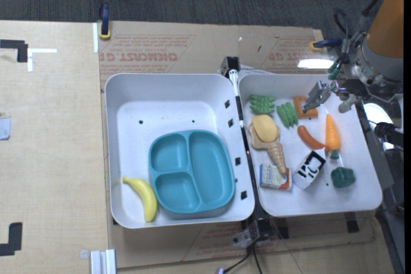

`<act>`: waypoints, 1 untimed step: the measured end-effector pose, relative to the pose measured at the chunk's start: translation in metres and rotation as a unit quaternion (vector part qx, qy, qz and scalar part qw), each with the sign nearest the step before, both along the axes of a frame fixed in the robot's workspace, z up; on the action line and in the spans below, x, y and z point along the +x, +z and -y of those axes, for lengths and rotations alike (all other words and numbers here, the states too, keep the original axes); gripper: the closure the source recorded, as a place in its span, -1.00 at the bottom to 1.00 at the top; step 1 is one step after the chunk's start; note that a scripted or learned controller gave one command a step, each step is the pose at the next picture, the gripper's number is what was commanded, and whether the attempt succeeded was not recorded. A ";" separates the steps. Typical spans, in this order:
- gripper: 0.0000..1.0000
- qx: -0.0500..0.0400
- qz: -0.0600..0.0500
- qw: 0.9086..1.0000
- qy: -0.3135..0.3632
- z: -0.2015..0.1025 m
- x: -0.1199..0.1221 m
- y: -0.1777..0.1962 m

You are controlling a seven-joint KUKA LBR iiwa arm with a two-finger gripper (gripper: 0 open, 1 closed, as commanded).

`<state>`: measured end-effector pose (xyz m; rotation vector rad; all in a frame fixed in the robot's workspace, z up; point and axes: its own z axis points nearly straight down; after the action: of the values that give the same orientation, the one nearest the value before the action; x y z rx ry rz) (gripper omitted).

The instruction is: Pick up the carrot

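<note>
Hovering over the far edge of the right bin [359, 199], the gripper [326, 94] hangs w/ its two fingers spread a bit, nothing between them. Carrot [331, 131] lies just below it, toward the bin's right edge, orange body pointing at the far edge, green stub at the near end.

Trouble I'd expect, as a guess: crowding. An orange-red sausage-looking piece [309, 137] sits right beside the carrot on its left, slanted, and another orange item [302, 104] lies under or just by the fingers near the far edge. All similar colour, so the arm could easily drop on the wrong thing. If it descends straight from where it hangs, it prob meets that far orange item, not the carrot.

Second worry: the carrot tapers and looks smooth. Closing across the thin tip, or lengthwise instead of across, could squirt it out sideways toward the bin's right wall. A finger landing on top would just pin it down.

Also a dark green lump [342, 177] and a black-and-white box [311, 167] sit near the carrot's stub end; a nudged carrot could roll against them. Green veg [287, 113] is well apart, no issue.

Left bin [128, 90] w/ teal divided plate [191, 171] and banana [144, 196] is out of the way.
</note>
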<state>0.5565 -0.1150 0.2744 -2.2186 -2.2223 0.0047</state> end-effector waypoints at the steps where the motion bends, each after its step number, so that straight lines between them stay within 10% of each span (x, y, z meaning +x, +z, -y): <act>1: -1.00 0.000 0.000 0.999 0.036 0.063 0.025 -0.079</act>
<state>0.5817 -0.1777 0.1955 -2.1379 -2.2998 0.0056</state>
